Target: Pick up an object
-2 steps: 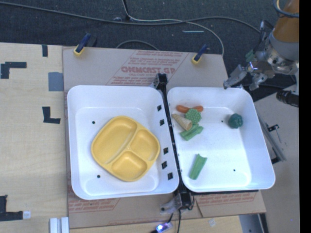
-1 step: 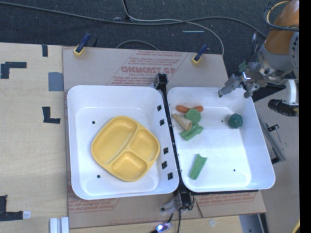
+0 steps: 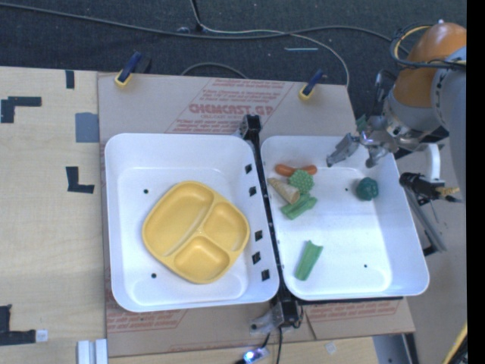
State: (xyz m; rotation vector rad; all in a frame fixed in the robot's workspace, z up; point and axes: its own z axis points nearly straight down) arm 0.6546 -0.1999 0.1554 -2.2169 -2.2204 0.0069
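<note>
**Tool over the right bin's far edge, nothing held**

My tool [image 3: 356,152] hangs over the far right corner of the right bin [image 3: 394,279], and its two fingers stand apart with nothing between them. The left finger points down and left toward the bin floor.

Just below the tool, near the bin's right wall, sits a dark green ball [image 3: 367,189], apart from the fingers. Toward the bin's left side lies a cluster: a carrot [image 3: 295,170] at the far end, a green knobbly piece [image 3: 301,180] touching it, a tan cone [image 3: 283,190] beside that, and a flat green strip [image 3: 299,205] under them. A separate green stick [image 3: 308,260] lies nearer the front, well apart from the rest.

The left bin [image 3: 129,203] holds a yellow tray [image 3: 195,231] with three compartments. Both bins rest on a cardboard sheet [image 3: 220,105] on the surface [image 3: 45,226].
</note>
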